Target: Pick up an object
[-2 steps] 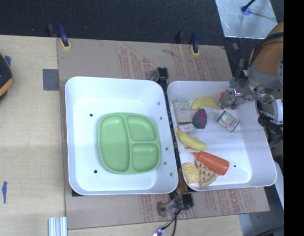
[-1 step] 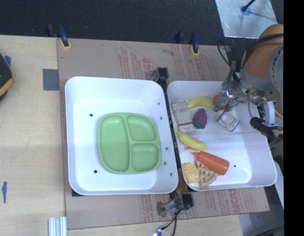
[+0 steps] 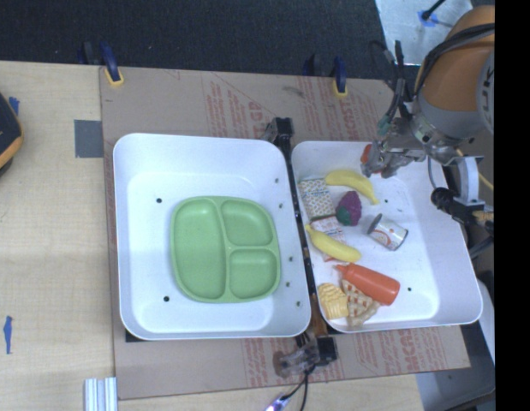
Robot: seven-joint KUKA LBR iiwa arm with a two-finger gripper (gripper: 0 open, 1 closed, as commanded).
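Note:
My gripper (image 3: pixel 383 163) hangs over the far part of the right bin (image 3: pixel 444 268), just beyond a yellow banana (image 3: pixel 351 183). A small orange-red thing (image 3: pixel 366 154) sits at the gripper's left side; I cannot tell whether it is held. In front of the banana lie a purple eggplant (image 3: pixel 348 207), a silver can (image 3: pixel 388 232) on its side, a second banana (image 3: pixel 333 245), an orange carrot (image 3: pixel 372 283), a waffle (image 3: pixel 359 303) and a yellow ridged piece (image 3: pixel 331 299). A patterned packet (image 3: pixel 315 197) lies by the bin's left wall.
The left bin (image 3: pixel 145 187) holds a green divided plate (image 3: pixel 223 248). Black clips (image 3: pixel 282 129) join the bins at the back and front. The arm's orange band (image 3: pixel 457 67) and cables stand above the right bin's far right corner. A dark device (image 3: pixel 1 131) sits at the bench's left edge.

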